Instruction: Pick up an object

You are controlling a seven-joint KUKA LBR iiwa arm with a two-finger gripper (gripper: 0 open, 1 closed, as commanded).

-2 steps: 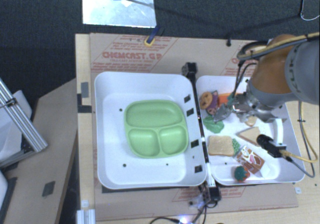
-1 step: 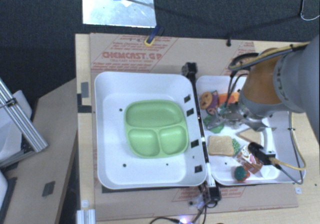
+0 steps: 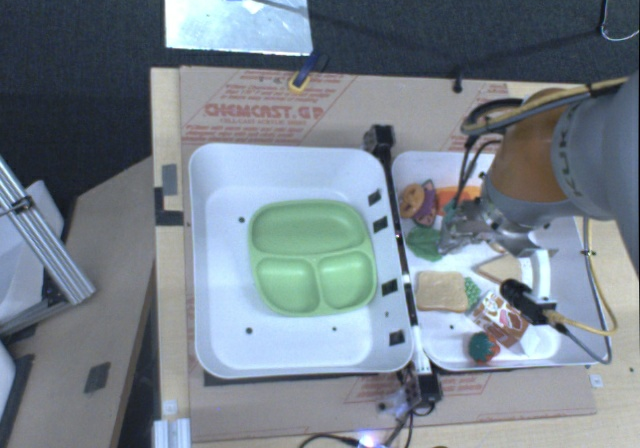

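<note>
Gripper (image 3: 447, 239) low in the right bin (image 3: 570, 351), at a dark green object (image 3: 424, 243) by the bin's left wall; finger position cannot be told; toast slice (image 3: 441, 290) just below; green divided tray (image 3: 310, 256) lies in the left bin (image 3: 220, 196).

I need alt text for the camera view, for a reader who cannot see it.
A grey robot arm lowers its hand into the right bin among small toy foods, including a bread slice. The left bin contains a green divided tray.
</note>
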